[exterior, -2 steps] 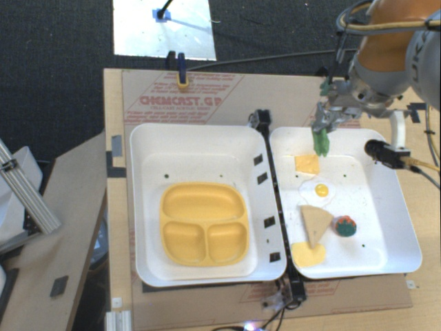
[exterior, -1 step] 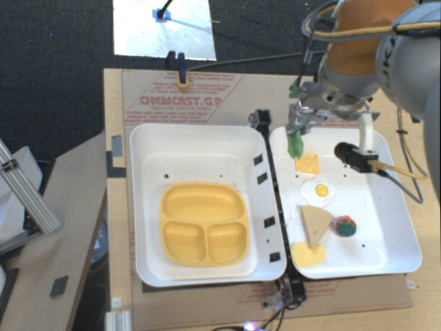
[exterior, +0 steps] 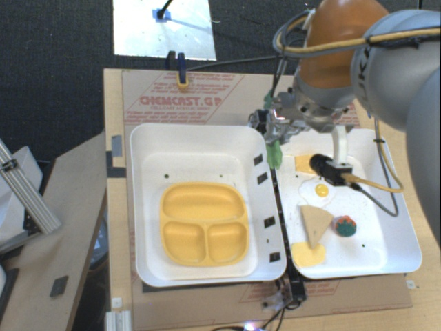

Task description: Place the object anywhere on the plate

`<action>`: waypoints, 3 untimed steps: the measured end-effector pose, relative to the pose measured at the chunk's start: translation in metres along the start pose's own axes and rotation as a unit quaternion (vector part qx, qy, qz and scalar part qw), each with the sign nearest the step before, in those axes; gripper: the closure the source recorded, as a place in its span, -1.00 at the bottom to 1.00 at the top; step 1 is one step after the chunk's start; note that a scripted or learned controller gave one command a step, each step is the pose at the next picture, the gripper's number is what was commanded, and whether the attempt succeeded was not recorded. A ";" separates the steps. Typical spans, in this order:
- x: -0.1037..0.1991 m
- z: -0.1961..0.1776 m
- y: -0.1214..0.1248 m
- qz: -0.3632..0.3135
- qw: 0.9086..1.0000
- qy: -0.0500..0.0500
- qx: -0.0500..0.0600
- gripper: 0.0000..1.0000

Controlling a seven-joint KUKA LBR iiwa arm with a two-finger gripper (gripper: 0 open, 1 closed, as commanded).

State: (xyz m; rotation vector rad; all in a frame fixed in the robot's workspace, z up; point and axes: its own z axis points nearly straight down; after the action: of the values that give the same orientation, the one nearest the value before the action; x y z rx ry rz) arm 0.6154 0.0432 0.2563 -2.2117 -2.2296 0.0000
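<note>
A yellow divided plate (exterior: 203,202) lies in the left bin (exterior: 148,185), with nothing on it. My gripper (exterior: 274,141) hangs over the wall between the two bins, at its far end. It is shut on a small green object (exterior: 275,156), which dangles from the fingers just above the divider. The plate sits down and to the left of the gripper.
The right bin (exterior: 396,243) holds a fried egg (exterior: 319,190), a yellow square slice (exterior: 303,163), a tan wedge (exterior: 314,224), a yellow disc (exterior: 307,254) and a small red and green piece (exterior: 344,226). Black clips (exterior: 269,221) line the divider.
</note>
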 end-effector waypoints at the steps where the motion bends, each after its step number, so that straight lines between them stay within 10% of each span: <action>1: 0.042 0.012 -0.012 0.000 1.000 0.000 0.000 1.00; 3: 0.135 0.025 -0.020 0.000 1.000 0.000 -0.001 1.00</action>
State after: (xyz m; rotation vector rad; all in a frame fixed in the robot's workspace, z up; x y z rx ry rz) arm 0.5945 0.1782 0.2317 -2.2130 -2.2294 -0.0024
